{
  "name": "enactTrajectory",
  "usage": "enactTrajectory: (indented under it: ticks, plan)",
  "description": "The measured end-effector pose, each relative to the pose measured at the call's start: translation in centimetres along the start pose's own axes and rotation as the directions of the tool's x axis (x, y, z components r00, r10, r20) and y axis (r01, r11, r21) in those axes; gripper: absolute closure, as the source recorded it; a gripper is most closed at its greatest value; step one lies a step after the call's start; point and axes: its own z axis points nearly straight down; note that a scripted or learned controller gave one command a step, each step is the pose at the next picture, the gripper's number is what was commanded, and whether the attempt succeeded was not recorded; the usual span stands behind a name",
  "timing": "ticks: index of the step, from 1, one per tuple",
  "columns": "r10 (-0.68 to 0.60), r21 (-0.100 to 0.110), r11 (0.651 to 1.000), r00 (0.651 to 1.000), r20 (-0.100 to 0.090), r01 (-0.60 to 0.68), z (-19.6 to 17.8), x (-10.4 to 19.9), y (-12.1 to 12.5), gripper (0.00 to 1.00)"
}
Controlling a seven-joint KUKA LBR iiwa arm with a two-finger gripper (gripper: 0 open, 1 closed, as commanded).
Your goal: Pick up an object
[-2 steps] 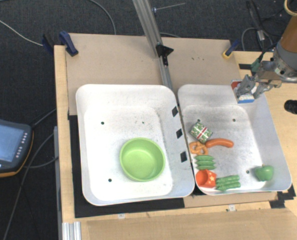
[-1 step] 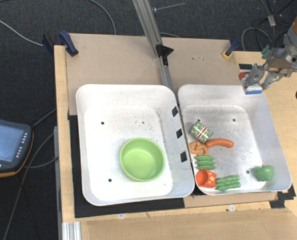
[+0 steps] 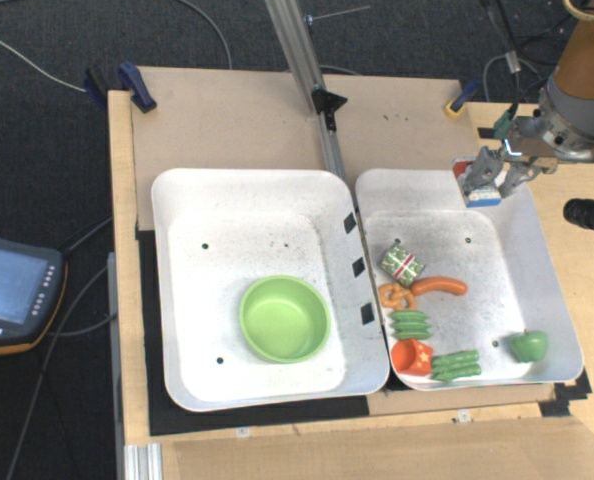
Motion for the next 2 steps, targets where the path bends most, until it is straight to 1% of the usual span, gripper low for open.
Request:
enactTrajectory:
  ticks: [1,2]
  plan:
    - [-0.002,-0.001,1.000,1.000,-0.001,0.002,-0.4,5.5,-1.6,1.00]
    - [-0.002,0.001,1.000,1.000,-0.001,0.002,1.0,10.6,-3.2,1.00]
